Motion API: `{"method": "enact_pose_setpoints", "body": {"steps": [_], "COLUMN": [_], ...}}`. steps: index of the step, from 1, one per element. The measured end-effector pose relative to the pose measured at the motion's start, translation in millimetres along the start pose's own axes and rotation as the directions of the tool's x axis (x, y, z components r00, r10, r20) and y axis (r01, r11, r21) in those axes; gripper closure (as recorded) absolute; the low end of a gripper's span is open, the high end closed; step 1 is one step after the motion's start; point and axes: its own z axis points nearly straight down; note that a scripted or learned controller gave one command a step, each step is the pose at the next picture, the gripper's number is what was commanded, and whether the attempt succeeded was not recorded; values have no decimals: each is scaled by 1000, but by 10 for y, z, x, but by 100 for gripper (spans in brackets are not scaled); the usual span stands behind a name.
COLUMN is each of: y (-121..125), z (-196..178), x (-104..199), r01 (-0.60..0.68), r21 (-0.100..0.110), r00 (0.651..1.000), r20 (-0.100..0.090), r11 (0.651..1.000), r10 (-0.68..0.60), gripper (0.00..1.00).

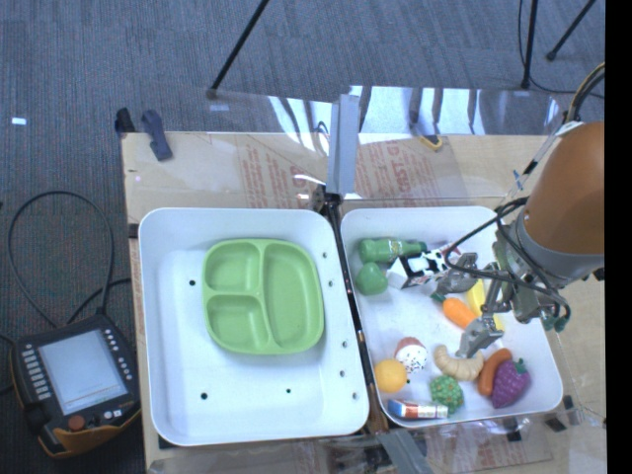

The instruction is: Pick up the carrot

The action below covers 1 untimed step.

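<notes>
The carrot [456,312] is a short orange piece lying in the right bin [395,314], right of centre. My gripper [470,310] reaches in from the right and hangs over it, open. One finger [457,281] stands just beyond the carrot and the other [480,337] just in front of it, so the carrot lies between them, not clamped. A yellow toy [483,299] lies partly hidden under the gripper, right beside the carrot.
The right bin also holds a green bottle [391,250], green fruit [371,278], cow toy [421,265], orange ball [390,374], tan pastry [460,364], purple grapes [510,383], a reddish piece [492,369] and broccoli [446,393]. The left bin [178,363] holds a green divided plate [264,296].
</notes>
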Motion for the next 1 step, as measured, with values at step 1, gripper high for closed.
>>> {"method": "enact_pose_setpoints", "body": {"steps": [1], "y": [-4], "z": [-53], "x": [-20], "r01": [0], "r21": [2], "r00": [1000], "r20": [11], "r11": [1000], "r10": [0], "gripper": [0]}}
